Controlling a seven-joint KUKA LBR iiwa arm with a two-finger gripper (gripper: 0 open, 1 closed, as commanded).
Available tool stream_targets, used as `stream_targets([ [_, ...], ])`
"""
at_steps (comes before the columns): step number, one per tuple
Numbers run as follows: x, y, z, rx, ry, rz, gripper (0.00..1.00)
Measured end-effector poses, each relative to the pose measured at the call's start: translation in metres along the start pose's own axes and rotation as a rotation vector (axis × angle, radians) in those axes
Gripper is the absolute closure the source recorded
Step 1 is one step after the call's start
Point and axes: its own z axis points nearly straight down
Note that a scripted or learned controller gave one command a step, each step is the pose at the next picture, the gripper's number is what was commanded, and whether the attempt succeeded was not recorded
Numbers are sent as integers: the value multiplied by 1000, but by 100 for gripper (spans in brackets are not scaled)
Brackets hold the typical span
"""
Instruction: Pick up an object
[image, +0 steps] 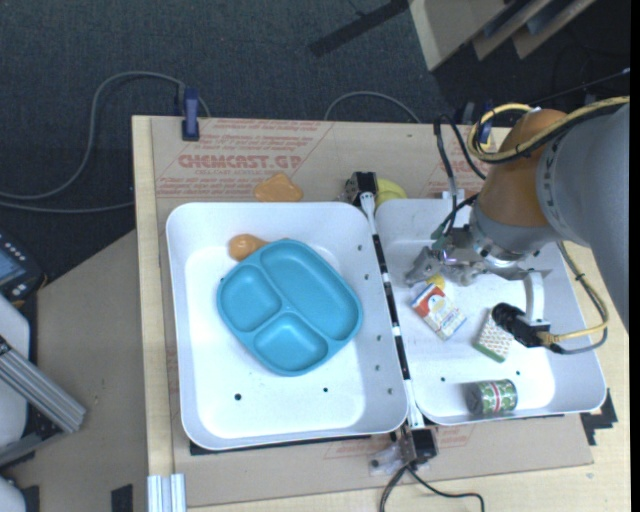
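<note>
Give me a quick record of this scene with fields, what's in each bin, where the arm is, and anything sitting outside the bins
left bin: blue divided plate; small orange object at the plate's far edge
right bin: red and white packet; green-patterned block; green can lying on its side
arm: reaches in from the right, over the right bin
gripper: above the right bin's far half, near the packet; finger state unclear
outside bins: orange object and yellow object on the bench behind them

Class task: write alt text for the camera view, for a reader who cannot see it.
A grey robot arm reaches from the right over the right white bin, which holds a small carton, a sponge and a can. The left bin holds a blue divided tray.
</note>
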Motion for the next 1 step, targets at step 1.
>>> stream_targets([
  [1, -9, 3, 0, -2, 0, 1, 0],
])
